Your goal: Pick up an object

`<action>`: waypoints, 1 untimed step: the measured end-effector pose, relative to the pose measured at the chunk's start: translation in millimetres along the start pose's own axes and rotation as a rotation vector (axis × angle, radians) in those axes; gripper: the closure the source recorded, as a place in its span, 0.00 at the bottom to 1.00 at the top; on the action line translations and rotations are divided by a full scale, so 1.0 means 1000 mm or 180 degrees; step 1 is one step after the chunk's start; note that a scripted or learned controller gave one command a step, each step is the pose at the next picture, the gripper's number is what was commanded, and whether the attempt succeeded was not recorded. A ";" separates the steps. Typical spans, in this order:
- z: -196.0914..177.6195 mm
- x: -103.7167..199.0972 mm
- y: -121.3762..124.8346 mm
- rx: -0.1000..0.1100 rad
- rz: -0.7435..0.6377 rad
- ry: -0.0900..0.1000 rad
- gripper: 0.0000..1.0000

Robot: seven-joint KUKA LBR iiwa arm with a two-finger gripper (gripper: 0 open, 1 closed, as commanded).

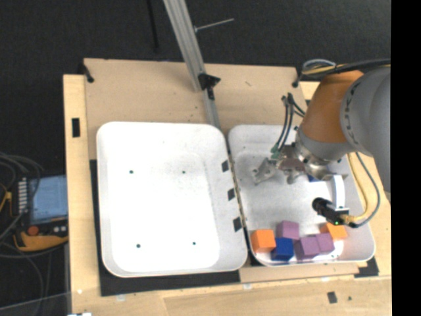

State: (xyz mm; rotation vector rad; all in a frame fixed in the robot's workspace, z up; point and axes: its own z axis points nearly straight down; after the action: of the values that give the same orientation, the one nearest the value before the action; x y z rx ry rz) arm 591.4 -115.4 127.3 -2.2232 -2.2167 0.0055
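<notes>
Blocks are what I am after, and they sit bunched along the lower edge of the right bin [260, 147], at the lower right of the frame. Going left to right from my console: the left bin [118, 143] fills the middle left, a slanted metal pole [187, 38] runs down from the top centre toward the seam between the bins, and then the cluster starts with an orange block [264, 239], a blue block [283, 249] just beside it, a purple block [288, 230] above that, two more purple blocks [313, 245] side by side, and a small orange block [337, 231] at the right end. The gripper [268, 168] hangs over the upper middle of the right bin, well apart from the cluster, with nothing between its fingers; how wide they stand I cannot tell. The arm [342, 110] enters from the right edge.
</notes>
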 end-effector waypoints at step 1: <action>-0.014 -0.001 0.002 -0.0025 0.0026 0.0002 1.00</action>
State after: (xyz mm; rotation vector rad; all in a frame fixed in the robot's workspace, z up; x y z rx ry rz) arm 593.3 -116.7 141.3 -2.2361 -2.2111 -0.0040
